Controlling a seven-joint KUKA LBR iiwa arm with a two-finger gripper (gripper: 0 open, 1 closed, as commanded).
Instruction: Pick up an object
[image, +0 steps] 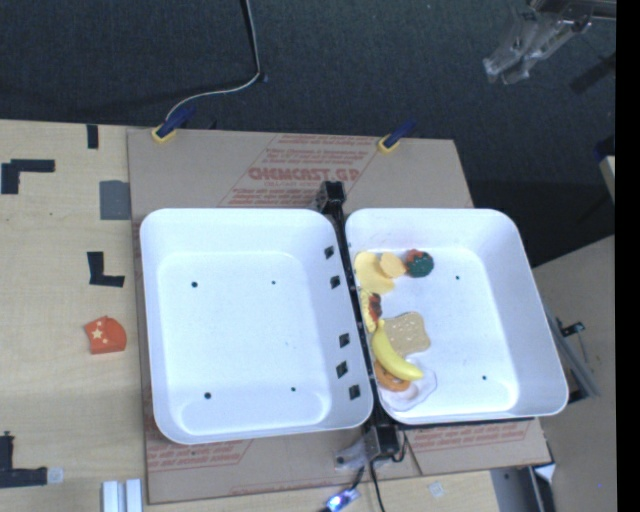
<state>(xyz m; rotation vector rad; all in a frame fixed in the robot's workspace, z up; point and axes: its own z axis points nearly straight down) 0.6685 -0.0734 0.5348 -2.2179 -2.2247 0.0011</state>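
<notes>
Several toy foods lie along the left side of the right bin (500, 300). A yellow banana (392, 355) rests near the front, with a tan toast slice (408, 331) beside it and an orange piece (391, 379) under its lower end. Farther back sit a yellow chunk (372, 270) and a small green and red ball (419, 264). My gripper (512, 62) hangs high at the top right, well behind and above the bins, far from every object. It looks blurred and nothing shows under it.
The left bin (240, 330) adjoins the right one on a cardboard sheet (300, 170). A red-orange object (106, 335) lies on the bench to the left. A white cable (215, 92) and two clamps, yellow (171, 124) and blue (397, 135), sit at the back.
</notes>
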